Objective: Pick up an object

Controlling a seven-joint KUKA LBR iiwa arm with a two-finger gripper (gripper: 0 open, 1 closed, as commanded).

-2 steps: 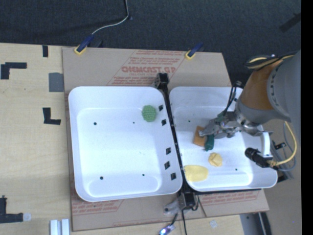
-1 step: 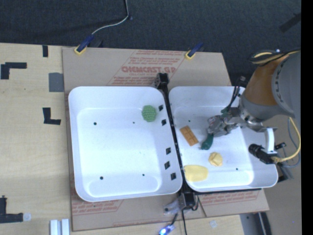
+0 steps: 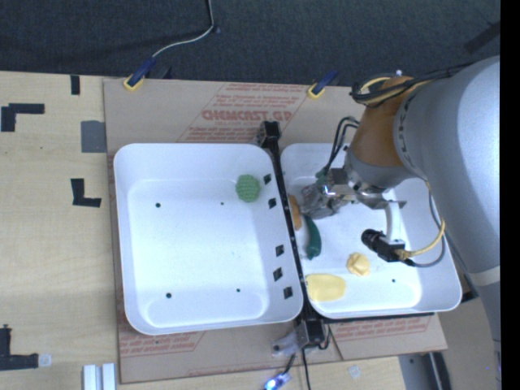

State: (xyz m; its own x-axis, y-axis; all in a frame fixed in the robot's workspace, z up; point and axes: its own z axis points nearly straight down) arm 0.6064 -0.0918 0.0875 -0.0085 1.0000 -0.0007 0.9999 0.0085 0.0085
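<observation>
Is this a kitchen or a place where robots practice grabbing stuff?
Probably a robot practice lab, not a kitchen. A grey arm reaches over two white bins clipped onto cardboard on a bench. The right bin holds small toy-like things, a green piece and yellow bits, and the left a green ball.

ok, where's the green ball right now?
In the camera view, the green ball sits in the left bin, upper right area, near the divider between the bins.

A bulky grey arm point(image 3: 463, 136) with an orange wrist band point(image 3: 378, 132), yellow and black cables, metal fittings.
</observation>
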